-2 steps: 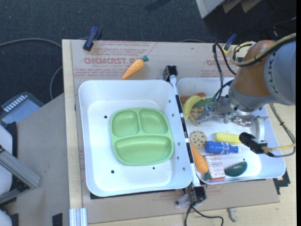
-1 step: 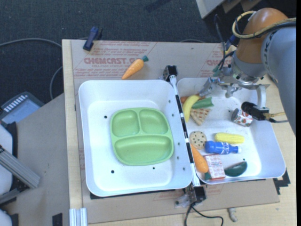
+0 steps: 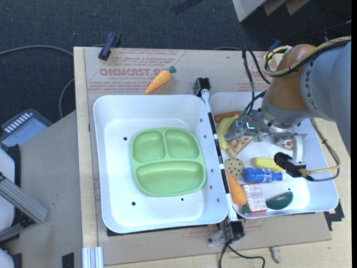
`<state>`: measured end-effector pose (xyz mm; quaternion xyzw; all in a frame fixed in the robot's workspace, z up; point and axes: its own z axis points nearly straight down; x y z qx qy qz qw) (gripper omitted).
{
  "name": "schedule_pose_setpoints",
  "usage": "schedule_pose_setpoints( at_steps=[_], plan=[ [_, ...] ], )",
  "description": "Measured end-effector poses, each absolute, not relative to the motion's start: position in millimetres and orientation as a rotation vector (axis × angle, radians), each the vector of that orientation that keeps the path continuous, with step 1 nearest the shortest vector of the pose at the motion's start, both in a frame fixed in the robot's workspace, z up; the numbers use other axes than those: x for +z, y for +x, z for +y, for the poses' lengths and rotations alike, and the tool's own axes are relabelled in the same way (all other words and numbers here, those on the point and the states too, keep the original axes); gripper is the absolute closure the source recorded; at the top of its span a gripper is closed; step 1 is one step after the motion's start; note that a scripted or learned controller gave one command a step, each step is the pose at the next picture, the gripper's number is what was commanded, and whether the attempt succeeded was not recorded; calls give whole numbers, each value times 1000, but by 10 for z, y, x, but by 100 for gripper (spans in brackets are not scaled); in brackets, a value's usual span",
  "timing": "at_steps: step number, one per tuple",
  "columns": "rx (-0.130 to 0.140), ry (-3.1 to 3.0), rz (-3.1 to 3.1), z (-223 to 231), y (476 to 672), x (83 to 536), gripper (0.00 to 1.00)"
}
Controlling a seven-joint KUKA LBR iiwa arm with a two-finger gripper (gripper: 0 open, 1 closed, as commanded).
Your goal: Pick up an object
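- The gripper [image 3: 247, 125] sits low over the upper left part of the right bin [image 3: 321, 197], under the grey arm [image 3: 329, 82] with its orange band. Its metal parts hide the tips, so whether it is spread or closed — and whether it has anything — I cannot tell.
- Just beside it lie a banana [image 3: 224, 130] and a tan cracker [image 3: 241, 144]; an orange-red piece shows at the bin's top edge, too blurred to name.
- Lower in the same bin: a round cookie [image 3: 234, 166], a blue bottle [image 3: 262, 176], a yellow corn-like piece [image 3: 268, 163], a carrot [image 3: 236, 192], a small red-and-white box [image 3: 255, 199] and a dark green item [image 3: 279, 200].
- Handling, as a judgement: these look like light plastic toy foods — stiff, smooth, likely slippery. The banana, nearest the gripper, is probably best taken across its narrow middle, where the curve is thinnest.
- The cracker and cookie lie flat and look hard to pinch; the bottle may roll unless gripped across its body.
- The left bin [image 3: 111, 166] holds a green divided tray [image 3: 167, 162]; a second carrot [image 3: 158, 80] rests on the bench outside the bins.
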<state>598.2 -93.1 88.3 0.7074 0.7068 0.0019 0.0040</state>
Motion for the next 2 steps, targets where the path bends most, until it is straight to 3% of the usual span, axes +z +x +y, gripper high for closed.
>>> schedule_pose_setpoints(
  at_steps=[1,2],
  plan=[
    [19,2213,2211,-921,6016,1029,100],
    [2,2220,2223,-372,5500,1851,100]
  ],
)
